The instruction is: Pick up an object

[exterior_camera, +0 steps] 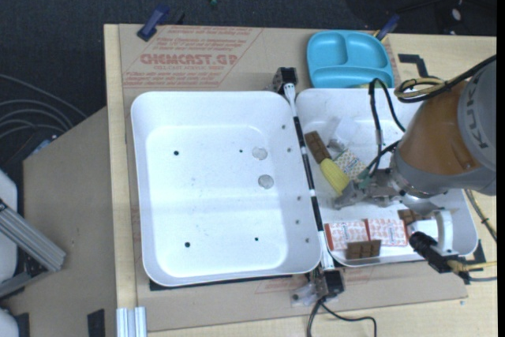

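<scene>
My gripper [357, 190] reaches down into the right bin [312, 102] from the right, under the grey and orange arm [442, 142]. Its tip sits just right of a yellow object [334, 174] and a patterned packet [349, 164]. A brown bar [316, 145] lies along the bin's left wall, with a small grey item [336, 144] beside it. Near the front wall lie red-and-white packets [366, 231] and a dark brown block [363, 250]. The arm hides the right part of the bin.
The left bin [150, 110] holds two small round discs [259, 154] [266, 182]. A blue divided tray [349, 59] stands behind the right bin. A blue clip [151, 24] lies at the board's far left corner. Cables run over the arm.
</scene>
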You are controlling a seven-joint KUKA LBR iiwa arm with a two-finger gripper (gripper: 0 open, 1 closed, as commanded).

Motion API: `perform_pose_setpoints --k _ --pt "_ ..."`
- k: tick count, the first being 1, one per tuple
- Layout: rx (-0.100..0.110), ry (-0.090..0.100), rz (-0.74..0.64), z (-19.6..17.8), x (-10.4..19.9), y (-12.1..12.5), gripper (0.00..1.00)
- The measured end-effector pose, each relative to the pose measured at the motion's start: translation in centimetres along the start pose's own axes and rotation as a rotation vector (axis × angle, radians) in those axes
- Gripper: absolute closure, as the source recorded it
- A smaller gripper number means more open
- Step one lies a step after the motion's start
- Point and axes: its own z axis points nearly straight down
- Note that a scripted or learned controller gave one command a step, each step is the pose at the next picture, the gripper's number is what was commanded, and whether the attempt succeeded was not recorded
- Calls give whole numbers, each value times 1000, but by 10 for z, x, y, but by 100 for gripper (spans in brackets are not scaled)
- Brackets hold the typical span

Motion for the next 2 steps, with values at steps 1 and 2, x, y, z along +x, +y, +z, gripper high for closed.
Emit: perform_pose_setpoints --k 1,2 --pt "1 0 0 0 14 47 0" --pt "-1 0 1 -10 14 47 100"
